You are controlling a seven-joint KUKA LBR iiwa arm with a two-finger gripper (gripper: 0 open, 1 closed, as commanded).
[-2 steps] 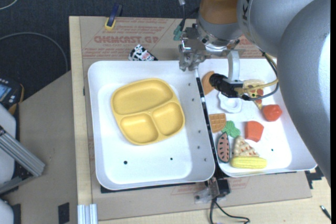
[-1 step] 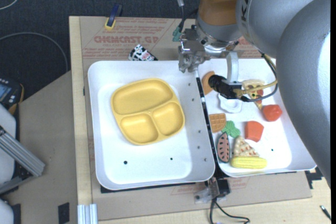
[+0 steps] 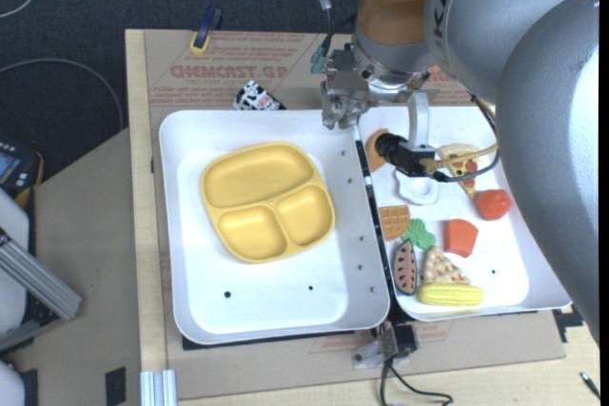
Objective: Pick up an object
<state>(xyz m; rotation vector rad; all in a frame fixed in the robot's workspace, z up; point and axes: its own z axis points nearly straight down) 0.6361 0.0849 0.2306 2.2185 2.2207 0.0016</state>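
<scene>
My gripper (image 3: 343, 112) hangs over the far rim where the two white bins meet, above the top end of the divider, and I see nothing held under it. The right bin (image 3: 519, 285) holds several toy foods: a corn cob (image 3: 450, 295), a watermelon slice (image 3: 405, 266), a pizza wedge (image 3: 443, 269), a red block (image 3: 461, 236), a red round piece (image 3: 492, 203), a waffle square (image 3: 394, 222), a green piece (image 3: 420, 233) and a pizza slice (image 3: 458, 161). They lie right of and nearer than the gripper. A yellow divided plate (image 3: 265, 201) lies in the left bin (image 3: 285, 309).
A black-and-white spotted toy (image 3: 255, 96) lies on the cardboard behind the left bin. A yellow and blue clip (image 3: 202, 32) sits at the cardboard's far edge. The grey arm covers the upper right, above part of the right bin.
</scene>
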